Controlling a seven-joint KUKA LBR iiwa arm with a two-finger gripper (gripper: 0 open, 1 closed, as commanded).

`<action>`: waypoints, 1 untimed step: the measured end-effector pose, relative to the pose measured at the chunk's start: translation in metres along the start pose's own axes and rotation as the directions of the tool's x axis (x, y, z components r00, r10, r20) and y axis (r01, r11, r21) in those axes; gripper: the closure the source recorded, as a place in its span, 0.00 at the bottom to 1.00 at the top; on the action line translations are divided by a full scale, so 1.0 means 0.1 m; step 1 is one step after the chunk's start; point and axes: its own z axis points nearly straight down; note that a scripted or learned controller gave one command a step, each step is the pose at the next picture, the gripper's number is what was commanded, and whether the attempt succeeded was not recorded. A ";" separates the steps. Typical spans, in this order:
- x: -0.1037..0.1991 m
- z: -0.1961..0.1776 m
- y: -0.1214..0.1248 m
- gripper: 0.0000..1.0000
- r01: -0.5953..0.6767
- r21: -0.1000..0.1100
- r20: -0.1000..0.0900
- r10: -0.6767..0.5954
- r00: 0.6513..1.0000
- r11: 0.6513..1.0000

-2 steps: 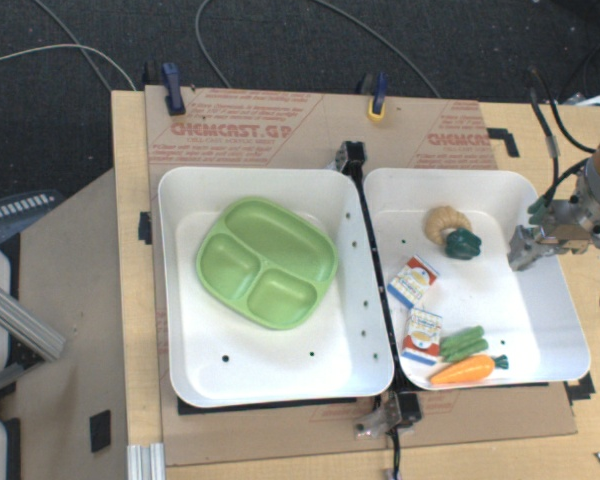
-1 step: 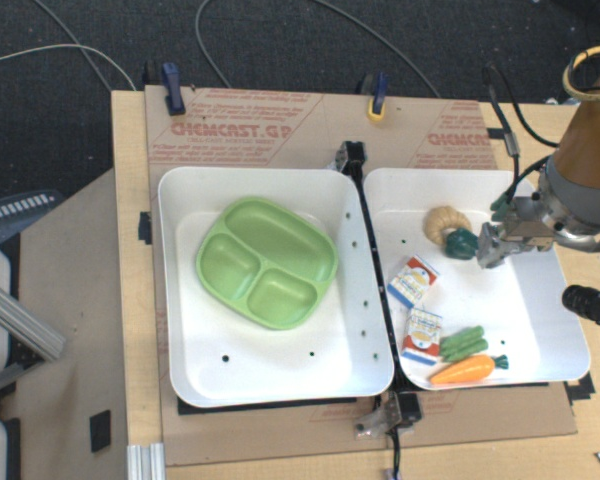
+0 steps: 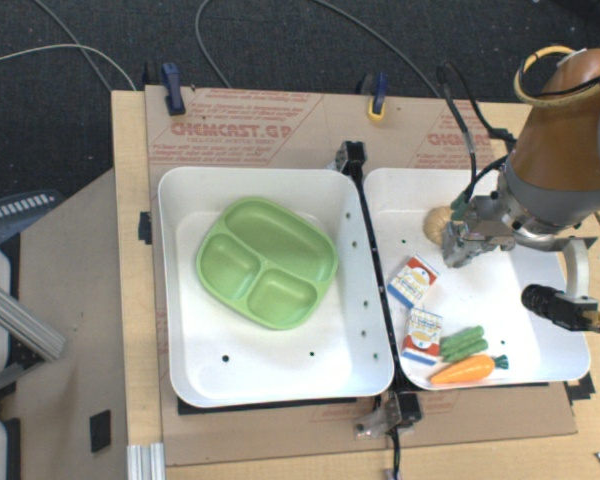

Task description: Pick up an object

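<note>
A green plate (image 3: pixel 268 262) with three sections lies in the left bin (image 3: pixel 180 358). In the right bin (image 3: pixel 570 363), two small cartons (image 3: pixel 413 282) and a toy carrot (image 3: pixel 464 369) lie below the hand (image 3: pixel 464 238). A tan lump (image 3: pixel 437 225) sits just left of the hand. I cannot tell if the hand is gripping.

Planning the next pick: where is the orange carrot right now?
In the camera view, the orange carrot lies in the right bin at its near edge, just below the green pea pod and right of a small carton.
</note>
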 end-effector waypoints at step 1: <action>0.54 0.11 0.08 1.00 0.001 0.001 0.000 -0.001 1.000 1.000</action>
